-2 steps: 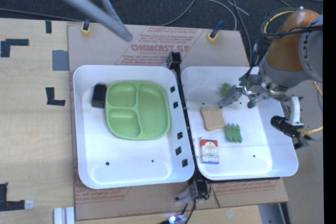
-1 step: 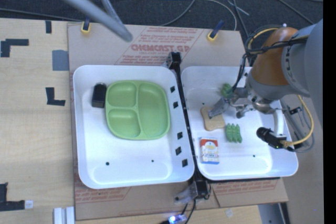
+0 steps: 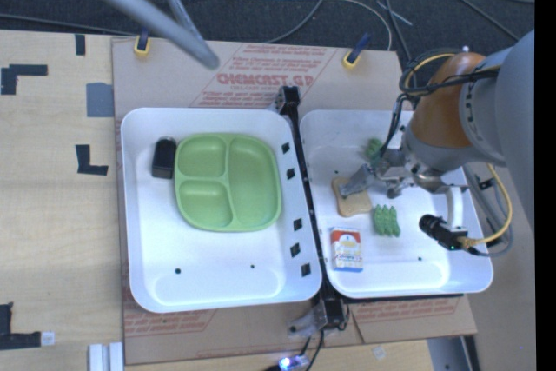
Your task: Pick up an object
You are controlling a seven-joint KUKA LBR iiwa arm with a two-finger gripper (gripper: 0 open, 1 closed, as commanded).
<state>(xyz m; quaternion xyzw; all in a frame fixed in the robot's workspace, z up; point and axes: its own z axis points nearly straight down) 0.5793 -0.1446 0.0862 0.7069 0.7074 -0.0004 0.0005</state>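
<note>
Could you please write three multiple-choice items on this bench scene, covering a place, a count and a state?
1. Where does the green divided plate lie?
A. In the left bin
B. In the right bin
C. On the cardboard outside both bins

2. How many compartments does the plate have?
A. Two
B. Three
C. Five

3. How does the small white carton stand?
A. Lying flat on the floor of the right bin
B. Lifted in the air
C. Resting on the plate

Key: 1 A, the plate sits in the left bin beside a small black object. 2 B, its ridges mark three sections. 3 A, the carton lies flat near the right bin's front edge, apart from the end effector.
</note>
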